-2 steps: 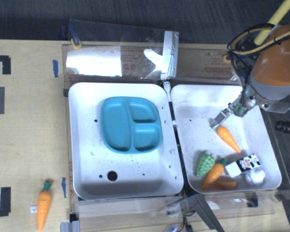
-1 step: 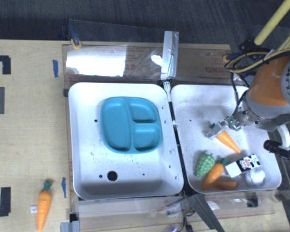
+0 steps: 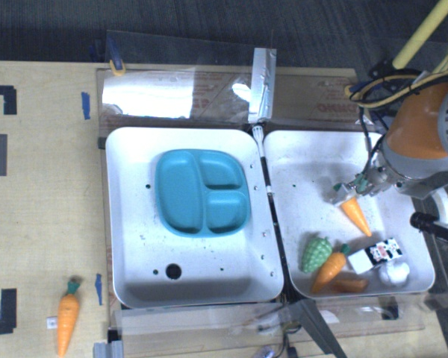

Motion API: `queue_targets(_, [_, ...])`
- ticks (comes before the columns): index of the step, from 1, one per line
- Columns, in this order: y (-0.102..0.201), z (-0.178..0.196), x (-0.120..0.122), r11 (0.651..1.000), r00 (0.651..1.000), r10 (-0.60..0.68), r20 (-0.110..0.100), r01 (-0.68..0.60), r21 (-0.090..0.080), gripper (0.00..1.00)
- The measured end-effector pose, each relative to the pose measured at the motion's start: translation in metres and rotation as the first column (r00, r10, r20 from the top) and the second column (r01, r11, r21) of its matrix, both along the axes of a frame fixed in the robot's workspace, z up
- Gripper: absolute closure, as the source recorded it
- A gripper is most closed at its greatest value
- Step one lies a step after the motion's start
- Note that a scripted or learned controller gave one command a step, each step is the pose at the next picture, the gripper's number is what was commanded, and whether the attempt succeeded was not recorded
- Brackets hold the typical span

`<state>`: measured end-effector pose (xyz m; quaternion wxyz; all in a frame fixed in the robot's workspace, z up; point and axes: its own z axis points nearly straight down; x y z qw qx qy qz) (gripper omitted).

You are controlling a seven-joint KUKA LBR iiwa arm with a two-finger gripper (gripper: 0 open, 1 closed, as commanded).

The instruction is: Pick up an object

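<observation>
My gripper (image 3: 352, 190) hangs over the upper middle of the right bin (image 3: 299, 155), reaching in from the grey arm with the orange band (image 3: 422, 129). Its tip sits right at the upper end of a small orange carrot (image 3: 357, 216) that lies slanted on the bin floor. Whether it touches the carrot I cannot tell. Along the bin's front lie a green bumpy toy (image 3: 314, 253), a second carrot (image 3: 330, 268), a brown sausage-like piece (image 3: 351, 283), a white and black item (image 3: 382, 253) and a white lump (image 3: 395, 274).
The left bin (image 3: 127, 200) holds a blue divided plate (image 3: 202, 192). On the bench at the front left, outside the bins, lies another toy carrot (image 3: 66, 317). Cables and a yellow hose (image 3: 425, 24) run at the back right.
</observation>
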<state>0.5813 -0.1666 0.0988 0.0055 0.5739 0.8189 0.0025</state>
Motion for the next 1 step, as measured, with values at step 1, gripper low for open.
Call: queue_targets(1, [0.048, 0.1272, 0.0142, 0.991, 0.991, -0.131, -0.002, 0.131, 0.003, 1.0])
